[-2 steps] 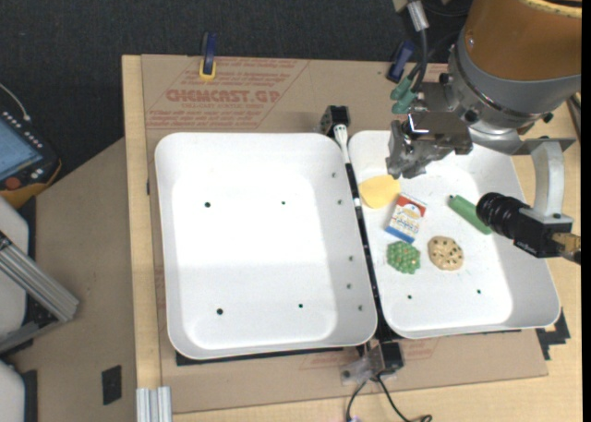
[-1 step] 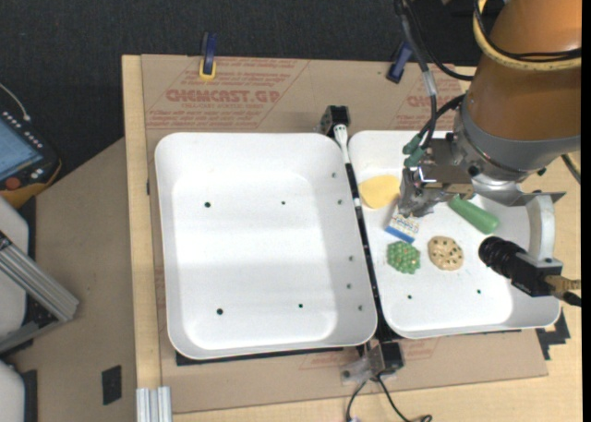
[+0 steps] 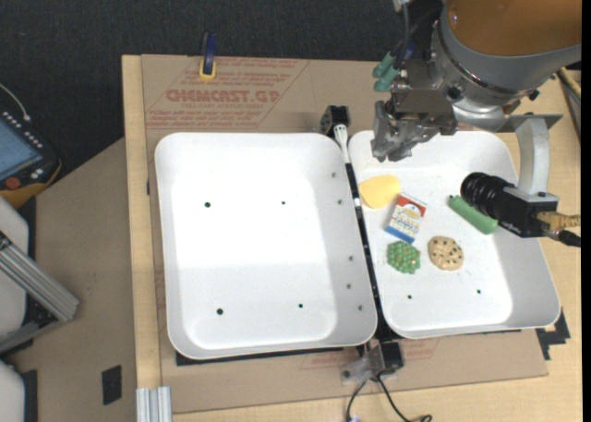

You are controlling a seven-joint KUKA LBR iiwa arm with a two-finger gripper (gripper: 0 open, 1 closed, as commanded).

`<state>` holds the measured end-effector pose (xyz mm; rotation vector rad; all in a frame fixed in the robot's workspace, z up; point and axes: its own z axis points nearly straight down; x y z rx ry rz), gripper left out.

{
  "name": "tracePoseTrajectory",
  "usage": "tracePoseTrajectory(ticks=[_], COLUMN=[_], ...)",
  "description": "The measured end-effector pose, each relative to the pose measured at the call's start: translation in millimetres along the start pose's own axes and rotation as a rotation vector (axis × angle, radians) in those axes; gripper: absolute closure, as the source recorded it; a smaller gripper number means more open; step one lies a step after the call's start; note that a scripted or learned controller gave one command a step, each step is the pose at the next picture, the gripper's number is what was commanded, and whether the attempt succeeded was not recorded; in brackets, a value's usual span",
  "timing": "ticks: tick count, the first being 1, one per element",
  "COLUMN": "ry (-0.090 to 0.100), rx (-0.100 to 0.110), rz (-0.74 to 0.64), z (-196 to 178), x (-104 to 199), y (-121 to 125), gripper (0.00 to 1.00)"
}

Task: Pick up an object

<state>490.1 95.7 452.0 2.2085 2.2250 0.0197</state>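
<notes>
Beyond the left bin (image 3: 249, 263), the gripper (image 3: 395, 148) hangs over the right bin's (image 3: 480, 314) far corner, just above the yellow lump (image 3: 379, 190). Whether it is released or clenched cannot be told. This looks like the approach step; next it likely needs a straight descent onto the lump.

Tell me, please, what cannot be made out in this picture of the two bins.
All in the camera view:
The green block: its right end is hidden by part of the robot.
The small box: its print is too small to read.
The right bin: the arm covers part of its far rim.
The arm: cut off by the top edge.
</notes>
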Motion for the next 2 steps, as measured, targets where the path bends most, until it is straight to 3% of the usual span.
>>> tracePoseTrajectory(ticks=[1, 2], ry=[-0.006, -0.006], rx=[0.024, 0.016], rz=[0.010, 0.017], z=[80, 87], x=[-16, -98], y=[-13, -13], gripper=[1.00, 1.00])
